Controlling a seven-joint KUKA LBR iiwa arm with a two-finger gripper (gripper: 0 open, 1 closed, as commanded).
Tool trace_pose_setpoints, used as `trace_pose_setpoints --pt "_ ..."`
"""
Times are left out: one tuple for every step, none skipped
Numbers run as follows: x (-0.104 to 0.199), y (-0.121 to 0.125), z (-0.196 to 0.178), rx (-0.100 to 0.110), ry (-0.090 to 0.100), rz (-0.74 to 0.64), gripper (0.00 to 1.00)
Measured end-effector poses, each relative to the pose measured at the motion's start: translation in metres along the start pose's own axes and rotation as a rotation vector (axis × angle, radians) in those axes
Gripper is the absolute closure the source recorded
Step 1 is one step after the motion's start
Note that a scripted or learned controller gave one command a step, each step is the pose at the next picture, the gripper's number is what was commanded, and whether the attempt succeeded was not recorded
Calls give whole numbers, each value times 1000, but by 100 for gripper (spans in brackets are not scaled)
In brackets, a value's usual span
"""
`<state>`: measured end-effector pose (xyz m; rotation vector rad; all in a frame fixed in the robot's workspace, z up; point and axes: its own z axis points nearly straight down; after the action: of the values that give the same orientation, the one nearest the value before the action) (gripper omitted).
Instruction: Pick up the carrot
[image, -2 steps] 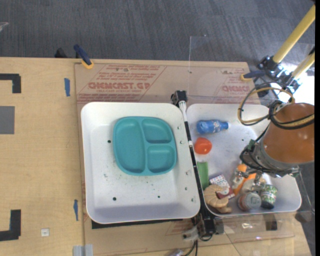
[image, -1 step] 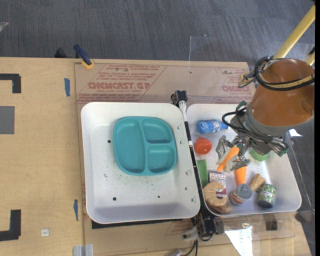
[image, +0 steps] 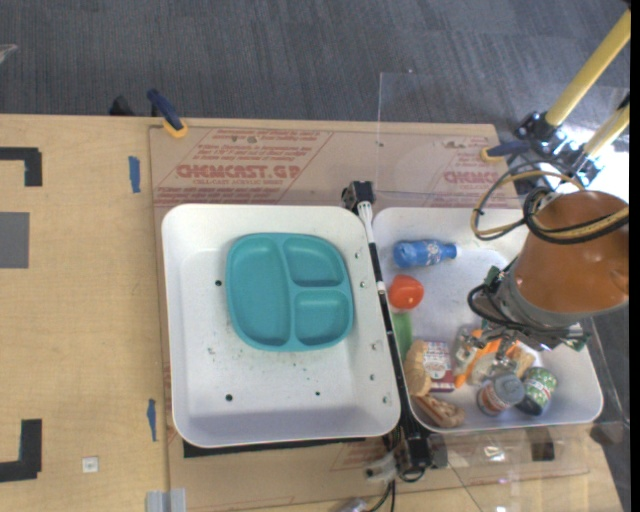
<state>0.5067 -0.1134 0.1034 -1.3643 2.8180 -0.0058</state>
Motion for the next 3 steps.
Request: trace_pose_setpoints --pt "2 0 1 -1 3 3 0" --pt "6 16 12 13 -3 -224 0" --pt "0 16 -1 19 -15 -226 100"
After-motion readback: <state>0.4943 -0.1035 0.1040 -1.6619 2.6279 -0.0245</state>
